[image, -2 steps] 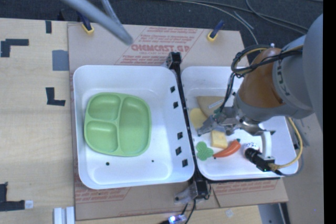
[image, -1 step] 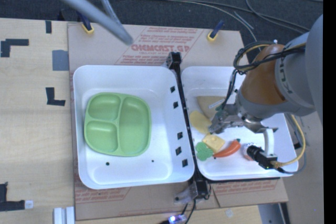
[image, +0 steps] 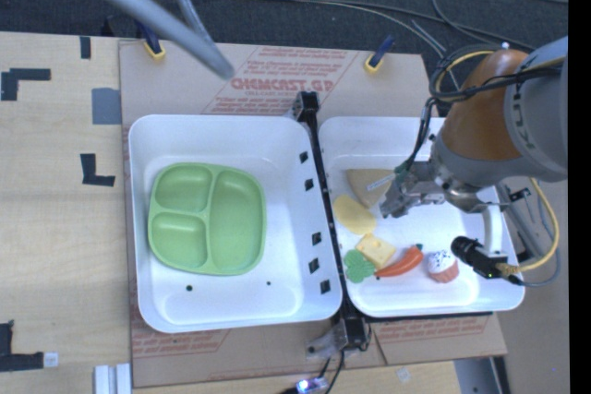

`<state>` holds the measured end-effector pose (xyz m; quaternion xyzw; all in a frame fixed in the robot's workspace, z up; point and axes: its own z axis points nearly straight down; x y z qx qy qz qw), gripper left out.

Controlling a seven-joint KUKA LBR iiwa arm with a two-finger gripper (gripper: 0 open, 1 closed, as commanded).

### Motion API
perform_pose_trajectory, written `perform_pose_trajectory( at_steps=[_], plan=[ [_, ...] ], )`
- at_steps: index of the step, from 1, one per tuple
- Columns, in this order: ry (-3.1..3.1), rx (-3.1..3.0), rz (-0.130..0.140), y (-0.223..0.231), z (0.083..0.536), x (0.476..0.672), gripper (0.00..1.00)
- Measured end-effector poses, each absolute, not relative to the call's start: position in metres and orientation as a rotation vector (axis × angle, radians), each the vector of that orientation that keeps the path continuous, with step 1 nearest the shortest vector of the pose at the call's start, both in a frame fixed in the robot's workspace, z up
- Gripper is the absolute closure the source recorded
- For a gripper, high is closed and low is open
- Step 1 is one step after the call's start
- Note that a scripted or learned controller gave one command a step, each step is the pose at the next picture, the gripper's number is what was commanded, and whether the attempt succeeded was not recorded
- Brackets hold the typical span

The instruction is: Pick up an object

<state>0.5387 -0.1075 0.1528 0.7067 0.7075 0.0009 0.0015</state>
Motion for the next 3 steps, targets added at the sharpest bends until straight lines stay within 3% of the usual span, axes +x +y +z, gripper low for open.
perform_pose_trajectory(
  at_steps=[2,3],
  plan=[
    [2.22,2.217,0.004,-0.113,0.251,0.533,1.0],
    [2.229,2.217,-0.001,-0.061,0.237,0.539,1.0]
  ],
)
